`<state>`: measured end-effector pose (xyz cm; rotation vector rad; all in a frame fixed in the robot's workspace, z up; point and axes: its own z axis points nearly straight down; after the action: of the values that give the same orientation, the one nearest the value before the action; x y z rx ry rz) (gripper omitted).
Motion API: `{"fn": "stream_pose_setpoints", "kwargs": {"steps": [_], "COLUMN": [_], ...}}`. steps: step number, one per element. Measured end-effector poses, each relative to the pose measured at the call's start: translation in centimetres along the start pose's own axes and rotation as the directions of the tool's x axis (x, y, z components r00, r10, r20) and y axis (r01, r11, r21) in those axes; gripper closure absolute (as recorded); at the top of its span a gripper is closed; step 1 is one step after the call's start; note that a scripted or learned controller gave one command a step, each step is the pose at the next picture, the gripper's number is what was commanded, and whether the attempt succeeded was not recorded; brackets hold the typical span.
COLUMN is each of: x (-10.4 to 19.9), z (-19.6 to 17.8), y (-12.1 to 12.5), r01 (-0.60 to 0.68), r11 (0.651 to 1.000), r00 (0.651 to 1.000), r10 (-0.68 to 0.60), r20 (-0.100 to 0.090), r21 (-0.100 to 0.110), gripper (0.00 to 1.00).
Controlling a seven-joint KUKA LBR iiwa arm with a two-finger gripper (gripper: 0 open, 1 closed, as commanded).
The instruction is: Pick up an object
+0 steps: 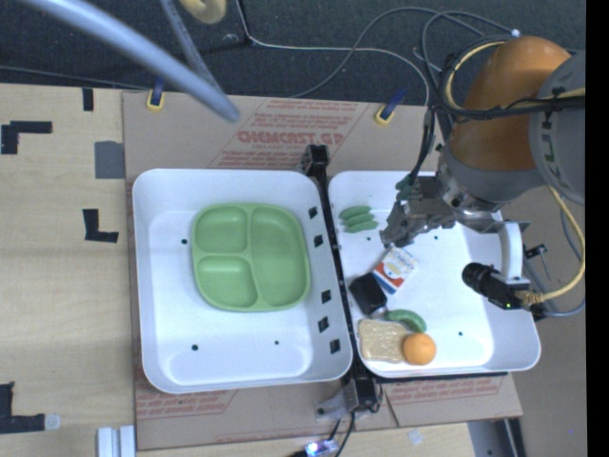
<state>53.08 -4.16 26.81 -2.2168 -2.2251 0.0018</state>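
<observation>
Two white bins on a cardboard-covered counter

The left bin (157,284) and the right bin (504,346) sit side by side, joined along a black divider strip (328,265). They rest on a cardboard sheet (285,131) printed with red lettering, which lies on the pale wooden counter (57,293) marked with black tape pieces (95,225). Yellow clips (385,114) hold the cardboard's far edge. Beyond it lies a dark mat (314,8) crossed by loose cables (381,36), with a grey bar (114,36) slanting across the upper left.
</observation>
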Motion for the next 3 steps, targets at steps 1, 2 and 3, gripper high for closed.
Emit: {"fn": "stream_pose_setpoints", "kwargs": {"steps": [1,2,3], "x": [4.4,9.1,13.1], "z": [0.5,2.3,4.1], "y": [2.3,2.8,4.5], "r01": [0.001,0.0,0.0], "r11": [1.0,1.0,1.0], "r00": [1.0,1.0,1.0], "r10": [-0.001,0.0,0.0], "r20": [0.0,0.001,0.001], "r21": [0.0,0.002,0.0], "gripper": [1.0,1.0,1.0]}}
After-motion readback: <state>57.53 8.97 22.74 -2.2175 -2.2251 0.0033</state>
